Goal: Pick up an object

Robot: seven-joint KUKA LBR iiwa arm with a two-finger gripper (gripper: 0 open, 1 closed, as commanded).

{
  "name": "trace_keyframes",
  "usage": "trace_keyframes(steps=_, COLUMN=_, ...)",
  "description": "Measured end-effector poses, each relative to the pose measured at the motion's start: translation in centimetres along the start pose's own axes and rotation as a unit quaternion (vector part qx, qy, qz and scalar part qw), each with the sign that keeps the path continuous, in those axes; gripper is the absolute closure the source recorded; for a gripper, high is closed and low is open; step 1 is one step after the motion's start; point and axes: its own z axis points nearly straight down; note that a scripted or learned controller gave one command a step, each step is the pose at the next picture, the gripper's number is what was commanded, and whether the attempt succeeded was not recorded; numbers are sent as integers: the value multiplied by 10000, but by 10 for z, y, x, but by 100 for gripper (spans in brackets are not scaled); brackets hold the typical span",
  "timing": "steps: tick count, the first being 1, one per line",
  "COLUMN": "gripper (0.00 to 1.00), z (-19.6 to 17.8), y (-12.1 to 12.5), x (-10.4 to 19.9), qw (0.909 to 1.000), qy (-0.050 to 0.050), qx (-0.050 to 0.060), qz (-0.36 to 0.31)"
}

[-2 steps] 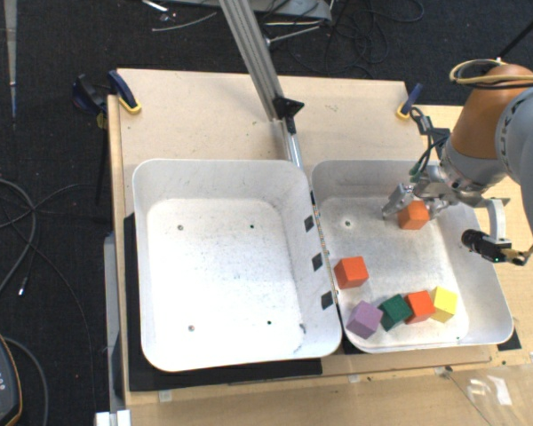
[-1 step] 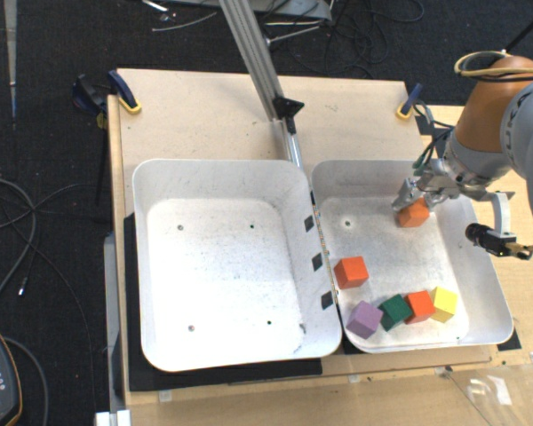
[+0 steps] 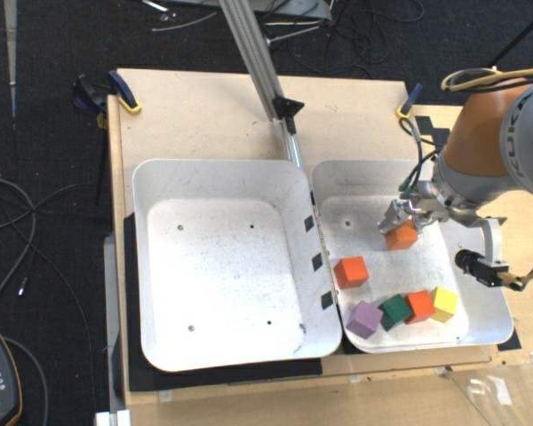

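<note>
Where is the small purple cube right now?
The small purple cube lies in the right-hand white bin, near its front left corner, just left of the dark green cube.

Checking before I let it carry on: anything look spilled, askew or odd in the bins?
Nothing stands out. The blocks lie loose in the right bin, none spilled onto the bench. The gripper is at an orange block in that bin; I can't tell whether it has it.

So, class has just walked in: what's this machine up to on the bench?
A grey and orange robot arm reaches into the right bin, its gripper right at an orange block. Whether the block is actually gripped can't be told from this angle. Five more blocks lie nearer the front: orange, purple, green, a second orange and yellow. The left bin sits beside it.
</note>
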Motion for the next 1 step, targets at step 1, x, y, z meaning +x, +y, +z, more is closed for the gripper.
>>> trace_keyframes(steps=1, gripper=100, z=-64, y=-10, x=66, qw=10000, qy=1, qx=-43, qz=-23)
